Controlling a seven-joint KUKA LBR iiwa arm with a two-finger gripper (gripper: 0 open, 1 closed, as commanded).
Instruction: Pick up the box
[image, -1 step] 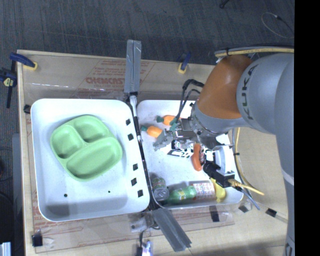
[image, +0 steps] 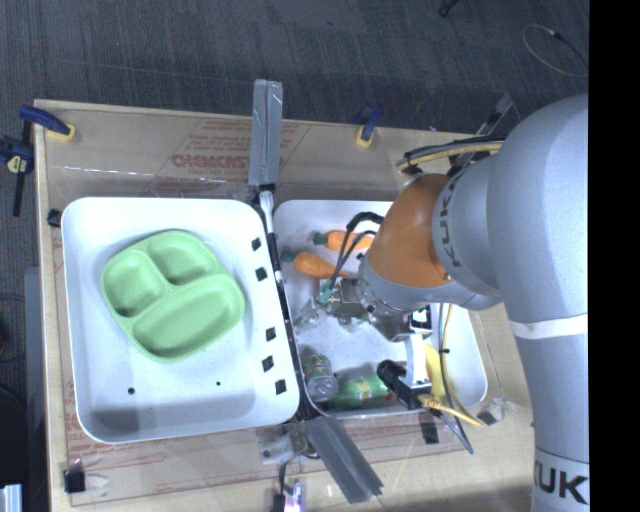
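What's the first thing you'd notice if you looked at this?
The big grey arm with its orange band reaches in from the right over the right bin. Next, the bright green divided plate lying in the left bin. Carrots and a can sit beneath the arm.

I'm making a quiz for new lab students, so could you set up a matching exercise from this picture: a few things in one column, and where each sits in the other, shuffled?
Things:
1. green divided plate
2. carrot
3. can
4. green bottle

Places:
A. right bin, near edge, lying beside the can
B. left bin
C. right bin, far end
D. right bin, near-left corner

Pairs: 1-B, 2-C, 3-D, 4-A
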